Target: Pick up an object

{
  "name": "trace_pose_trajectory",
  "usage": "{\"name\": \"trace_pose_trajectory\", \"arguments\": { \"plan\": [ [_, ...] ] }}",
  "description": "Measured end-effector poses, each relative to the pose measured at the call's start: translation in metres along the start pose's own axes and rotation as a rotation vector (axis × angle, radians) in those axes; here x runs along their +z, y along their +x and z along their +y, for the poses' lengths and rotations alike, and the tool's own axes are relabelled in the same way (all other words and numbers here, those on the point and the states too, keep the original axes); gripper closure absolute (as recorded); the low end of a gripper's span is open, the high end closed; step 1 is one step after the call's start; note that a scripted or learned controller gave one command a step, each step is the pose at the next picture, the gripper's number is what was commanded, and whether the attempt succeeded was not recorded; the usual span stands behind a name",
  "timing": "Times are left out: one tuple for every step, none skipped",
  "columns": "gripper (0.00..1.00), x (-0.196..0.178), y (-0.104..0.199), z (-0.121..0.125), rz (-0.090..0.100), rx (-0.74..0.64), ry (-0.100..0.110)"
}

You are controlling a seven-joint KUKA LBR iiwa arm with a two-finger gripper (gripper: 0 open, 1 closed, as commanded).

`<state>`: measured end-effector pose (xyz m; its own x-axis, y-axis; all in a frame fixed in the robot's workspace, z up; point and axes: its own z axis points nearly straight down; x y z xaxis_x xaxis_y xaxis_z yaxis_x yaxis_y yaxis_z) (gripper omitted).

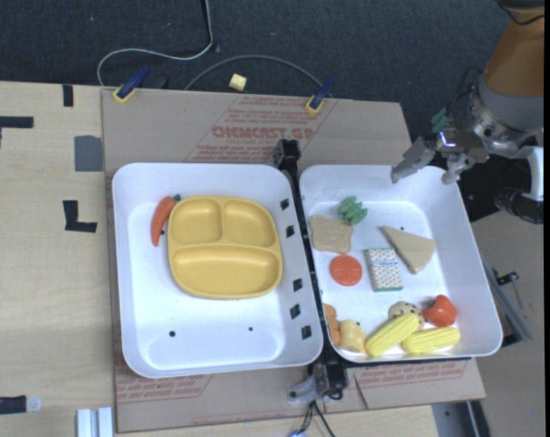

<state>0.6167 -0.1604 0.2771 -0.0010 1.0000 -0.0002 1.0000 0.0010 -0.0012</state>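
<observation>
On the desk (38, 244) the left bin (134, 271) carries a yellow plate (225, 246) near its middle, with a carrot (161, 218) just beside the plate toward the bin's far left corner. The carrot looks like light, hard toy plastic, slim enough to pinch across its middle.

The right bin (457, 235) holds the rest. A bread slice (331, 235) and broccoli (352, 210) lie near its far left side, a tomato slice (346, 270) and a cracker (383, 269) near the centre, a wedge (412, 247) further right. All of these are flat and likely slippery, so they are poor picks. Along the near edge lie two corn cobs (412, 333); they are rounded and rigid, and across the width is the best hold.

The claw (430, 162) hangs over the right bin's far right corner, its fingers spread apart with nothing between them, though the view there is somewhat blurred.
</observation>
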Motion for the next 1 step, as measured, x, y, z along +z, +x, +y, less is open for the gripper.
{"name": "trace_pose_trajectory", "arguments": {
  "plan": [
    [0.0,0.19,0.0096,-0.0088,0.001,0.001,-0.001]
  ]
}}
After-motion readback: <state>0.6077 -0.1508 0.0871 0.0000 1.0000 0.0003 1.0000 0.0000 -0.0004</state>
